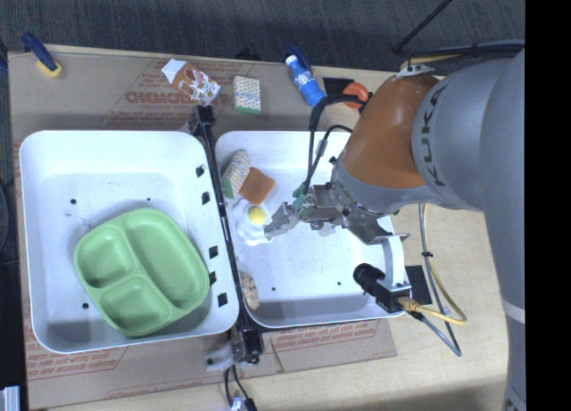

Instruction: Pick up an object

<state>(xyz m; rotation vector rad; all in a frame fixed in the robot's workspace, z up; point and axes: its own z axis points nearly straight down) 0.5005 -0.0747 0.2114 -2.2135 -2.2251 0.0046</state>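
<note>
hand (278, 219) | grip state: cannot tell | yellow ball (257, 216) just left of it, right bin (303, 298)

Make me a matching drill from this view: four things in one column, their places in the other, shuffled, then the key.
Things:
1. green divided plate
2. yellow ball
3. orange block
4. blue clamp

Places:
A. on the bench above the right bin
B. left bin
C. right bin, upper left, beside a speckled item
D. right bin, just left of the hand

Pairs: 1-B, 2-D, 3-C, 4-A
</note>
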